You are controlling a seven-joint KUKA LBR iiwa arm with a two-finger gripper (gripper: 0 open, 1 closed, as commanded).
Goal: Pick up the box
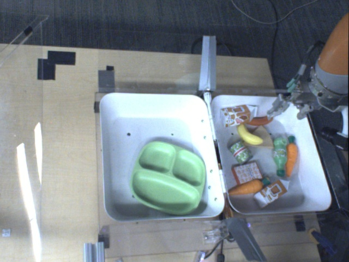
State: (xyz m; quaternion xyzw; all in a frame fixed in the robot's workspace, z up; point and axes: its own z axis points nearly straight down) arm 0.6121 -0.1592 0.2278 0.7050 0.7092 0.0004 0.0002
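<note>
Three small boxes lie in the right bin (pixel 322 192): a white and brown one (pixel 238 115) at the far left corner, a red-brown one (pixel 247 172) near the middle, and a small white one (pixel 271 192) at the front. My gripper (pixel 289 108) hangs over the bin's far right part. Its two fingers are spread apart with nothing between them. The gripper is to the right of the far box and apart from it.
The right bin also holds a banana (pixel 250 135), a red sausage (pixel 260 120), a green can (pixel 239 150), a green bottle (pixel 280 153) and two carrots (pixel 292 157) (pixel 246 188). A green divided tray (pixel 169 176) lies in the left bin (pixel 117 146).
</note>
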